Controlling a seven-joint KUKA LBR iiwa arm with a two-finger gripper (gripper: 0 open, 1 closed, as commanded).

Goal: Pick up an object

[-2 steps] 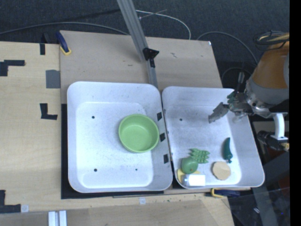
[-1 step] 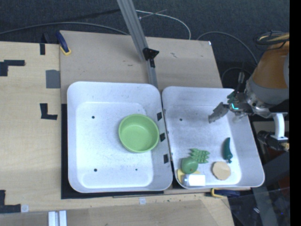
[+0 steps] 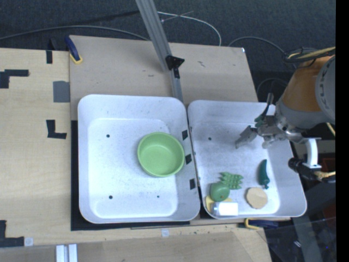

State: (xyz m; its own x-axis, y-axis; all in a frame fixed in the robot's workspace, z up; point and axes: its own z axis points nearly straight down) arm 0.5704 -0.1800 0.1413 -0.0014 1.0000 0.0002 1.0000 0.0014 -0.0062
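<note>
Pale wooden bench [image 3: 32, 146] fills the left, marked with strips of black tape, and a tan board [image 3: 125, 64] lies behind the two white bins. A grey pole [image 3: 155, 29] slants down from the top to a black clamp at the seam where the bins meet.

Left bin [image 3: 103, 201] holds a green bowl [image 3: 160, 154], upright, toward its right side and near the middle from front to back.

Right bin [image 3: 218, 119] has its things gathered in the near right corner. A green toy [image 3: 220, 191] sits beside the front wall, with a spiky green piece [image 3: 232, 179] just behind it, touching or nearly so. A small white block [image 3: 227, 208] lies against the front rim just below the toy. To the right rests a tan round disc [image 3: 256, 197], and behind it a slim dark teal object [image 3: 263, 173], lying roughly front to back.

Gripper [image 3: 246, 137] hangs over the far right part of this bin, well apart from the cluster. One grey finger [image 3: 244, 137] points down and left; whether the claw is spread or pressed together cannot be told. Nothing is seen between its tips. Behind it, at the right edge, the grey arm [image 3: 327, 91] with its orange band [image 3: 305, 91] reaches in.
</note>
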